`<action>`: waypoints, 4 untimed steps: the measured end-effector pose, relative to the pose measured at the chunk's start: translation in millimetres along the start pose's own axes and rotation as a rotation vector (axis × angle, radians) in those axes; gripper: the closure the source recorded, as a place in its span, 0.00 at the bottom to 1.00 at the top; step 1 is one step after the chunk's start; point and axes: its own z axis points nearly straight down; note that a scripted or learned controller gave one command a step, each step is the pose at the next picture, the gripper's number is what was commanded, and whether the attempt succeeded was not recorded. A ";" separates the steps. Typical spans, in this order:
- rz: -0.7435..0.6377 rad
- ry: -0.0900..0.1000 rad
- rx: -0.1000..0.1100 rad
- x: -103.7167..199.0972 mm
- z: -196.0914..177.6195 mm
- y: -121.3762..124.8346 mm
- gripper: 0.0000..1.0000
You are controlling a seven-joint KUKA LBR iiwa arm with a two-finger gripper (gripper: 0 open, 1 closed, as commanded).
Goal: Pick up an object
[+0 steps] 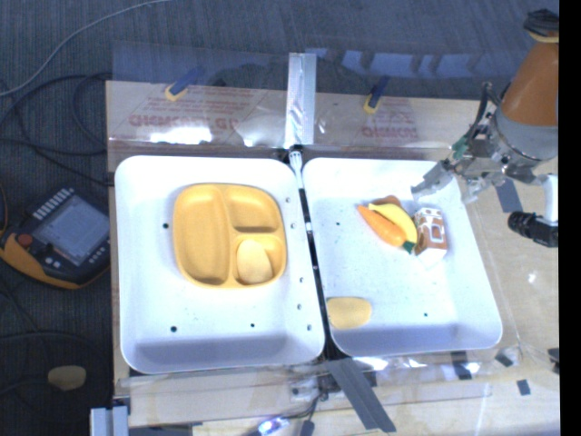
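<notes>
A single camera looked down on the bench (508, 243) from above, tilted so that the near edge sat at the bottom of the picture and the far edge at the top. It stood far enough back to take in both white bins whole: the left bin (136, 271) and the right bin (472, 307) lay side by side across the middle of the view. Dark carpet (54, 80) showed beyond the bench on the left and at the far side, with a handheld control pendant (54, 239) lying there. The arm (531, 89) entered from the right edge, at the far right corner of the right bin.
</notes>
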 end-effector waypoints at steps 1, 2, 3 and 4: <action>0.106 0.001 0.001 -19.1 39.2 3.3 0.00; 0.071 0.000 -0.001 -7.1 1.8 7.0 0.00; -0.005 0.000 -0.007 -1.4 102.8 -18.4 0.00; -0.042 -0.005 -0.007 26.4 115.8 -28.4 0.00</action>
